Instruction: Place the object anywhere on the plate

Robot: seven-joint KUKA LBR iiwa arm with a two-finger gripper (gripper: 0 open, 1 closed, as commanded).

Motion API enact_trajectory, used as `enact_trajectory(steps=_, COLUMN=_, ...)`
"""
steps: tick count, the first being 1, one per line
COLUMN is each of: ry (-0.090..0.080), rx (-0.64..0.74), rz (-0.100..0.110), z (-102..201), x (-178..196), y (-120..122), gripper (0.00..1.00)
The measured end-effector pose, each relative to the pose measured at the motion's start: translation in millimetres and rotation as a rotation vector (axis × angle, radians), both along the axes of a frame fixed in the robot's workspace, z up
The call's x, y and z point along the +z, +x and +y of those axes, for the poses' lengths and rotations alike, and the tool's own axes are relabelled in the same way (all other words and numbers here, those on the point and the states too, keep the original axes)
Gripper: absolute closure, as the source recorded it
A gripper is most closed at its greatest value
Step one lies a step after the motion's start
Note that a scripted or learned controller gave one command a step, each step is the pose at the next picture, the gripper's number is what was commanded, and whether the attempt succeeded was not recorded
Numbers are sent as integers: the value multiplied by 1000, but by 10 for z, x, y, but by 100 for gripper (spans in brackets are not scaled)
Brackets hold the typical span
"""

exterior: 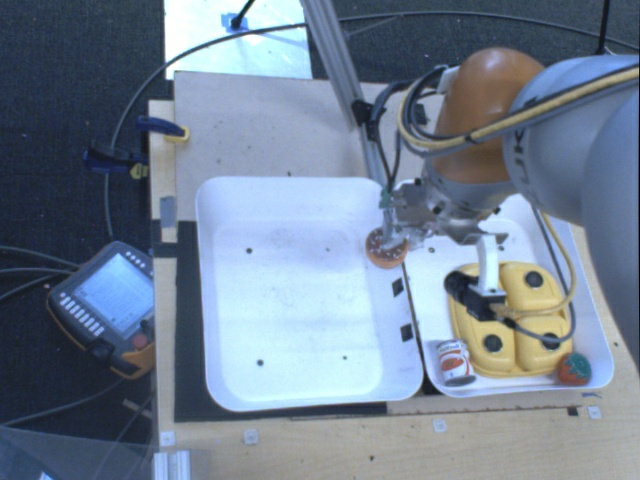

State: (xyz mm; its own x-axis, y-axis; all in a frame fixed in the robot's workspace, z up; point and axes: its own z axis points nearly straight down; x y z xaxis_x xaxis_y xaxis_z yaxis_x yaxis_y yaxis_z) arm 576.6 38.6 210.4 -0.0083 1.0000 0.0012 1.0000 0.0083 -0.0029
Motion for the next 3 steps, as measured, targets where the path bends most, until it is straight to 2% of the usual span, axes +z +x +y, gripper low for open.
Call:
enact_trajectory(steps=2, ry=1, rx=1, rz=0, z=784, x=232, y=-761, gripper=100)
enact_trajectory(steps=3, ry=0, rx=-2, rz=-2, z=869, x=230, y=-819, gripper=100)
